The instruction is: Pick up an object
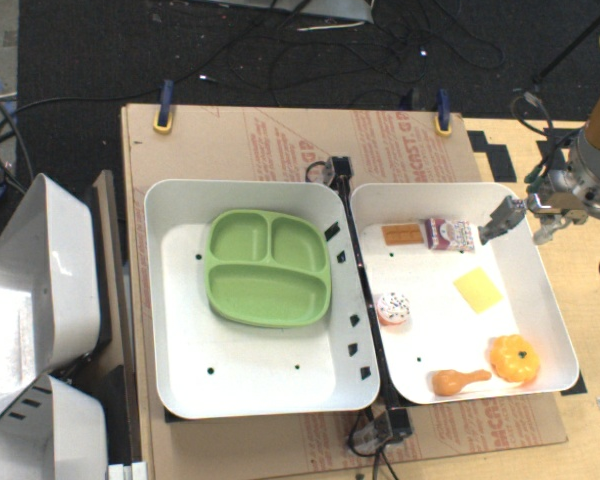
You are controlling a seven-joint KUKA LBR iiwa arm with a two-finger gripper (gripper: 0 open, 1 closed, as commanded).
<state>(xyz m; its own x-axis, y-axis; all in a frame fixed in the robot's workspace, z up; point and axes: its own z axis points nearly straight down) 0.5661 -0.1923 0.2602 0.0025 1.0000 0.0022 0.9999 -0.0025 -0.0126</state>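
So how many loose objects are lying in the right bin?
6: brown cracker-like rectangle and maroon-and-white packet by the far wall, flat yellow square mid-bin, pink-and-white frosted round near the divider, orange pumpkin-shaped toy and orange gourd-shaped piece at the near wall.

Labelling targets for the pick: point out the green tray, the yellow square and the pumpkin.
green tray [268, 293], camera view, large lower compartment.
yellow square [478, 290], camera view, its flat top.
pumpkin [513, 359], camera view, its orange body.

grey arm reaching in from the right, claw [529, 221] fingers spread apart, holding nothing
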